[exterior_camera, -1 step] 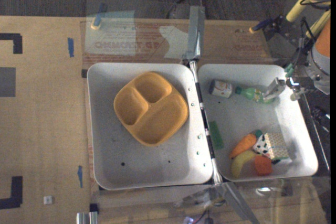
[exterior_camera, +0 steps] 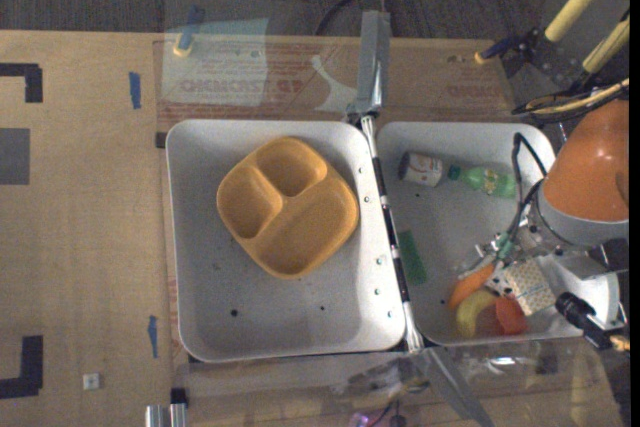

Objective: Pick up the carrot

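Plywood bench (exterior_camera: 80, 235) fills the camera view, marked with black and blue tape, and it bears 2 shallow white bins side by side, with dark carpet and cables beyond.

Left bin (exterior_camera: 200, 315) holds 1 thing: a yellow-orange divided plate (exterior_camera: 288, 205) with 3 compartments, lying flat near the middle with nothing in it.

Right bin (exterior_camera: 430, 215) holds the rest. A bottle (exterior_camera: 455, 173) with a white label and green body lies on its side near the far wall. A small green strip (exterior_camera: 411, 256) lies by the wall next to the divider. In the near right corner sits a cluster: the carrot (exterior_camera: 470, 286), orange and slanted, with a yellow piece (exterior_camera: 476, 313) just beside it and a red piece (exterior_camera: 509, 316) next to that.

The arm (exterior_camera: 598, 170) reaches in from the right, and its gripper (exterior_camera: 508, 253) is low over that cluster, just beside the carrot's upper end. How the jaws stand I cannot tell; wiring and the wrist body hide them.

As I judge it, the pick is not done: the carrot appears to rest on the bin floor, not visibly between anything. Closing on it and lifting are left, and the crowded neighbours may get in the way.
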Robot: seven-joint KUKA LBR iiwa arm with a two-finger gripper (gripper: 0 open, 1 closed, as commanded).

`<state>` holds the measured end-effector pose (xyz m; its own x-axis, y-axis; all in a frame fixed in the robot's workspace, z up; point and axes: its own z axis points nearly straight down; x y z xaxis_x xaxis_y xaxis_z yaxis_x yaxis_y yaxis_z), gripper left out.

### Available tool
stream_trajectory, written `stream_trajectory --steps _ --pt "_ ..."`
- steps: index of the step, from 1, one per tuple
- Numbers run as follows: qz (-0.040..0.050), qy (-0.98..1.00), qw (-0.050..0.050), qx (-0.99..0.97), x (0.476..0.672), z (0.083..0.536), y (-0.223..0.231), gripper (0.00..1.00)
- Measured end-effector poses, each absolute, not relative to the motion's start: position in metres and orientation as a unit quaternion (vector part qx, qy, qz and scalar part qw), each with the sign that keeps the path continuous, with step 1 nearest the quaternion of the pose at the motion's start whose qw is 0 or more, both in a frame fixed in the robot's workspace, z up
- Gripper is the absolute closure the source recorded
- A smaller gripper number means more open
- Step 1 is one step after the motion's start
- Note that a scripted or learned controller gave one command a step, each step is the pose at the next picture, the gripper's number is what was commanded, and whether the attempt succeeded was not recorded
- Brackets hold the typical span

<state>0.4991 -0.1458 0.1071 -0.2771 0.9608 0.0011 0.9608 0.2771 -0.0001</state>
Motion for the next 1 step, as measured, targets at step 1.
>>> stream_trajectory --steps 1 --pt "-0.0006 -0.817 -0.002 -0.577 0.4977 0.1323 -0.1656 0.0"
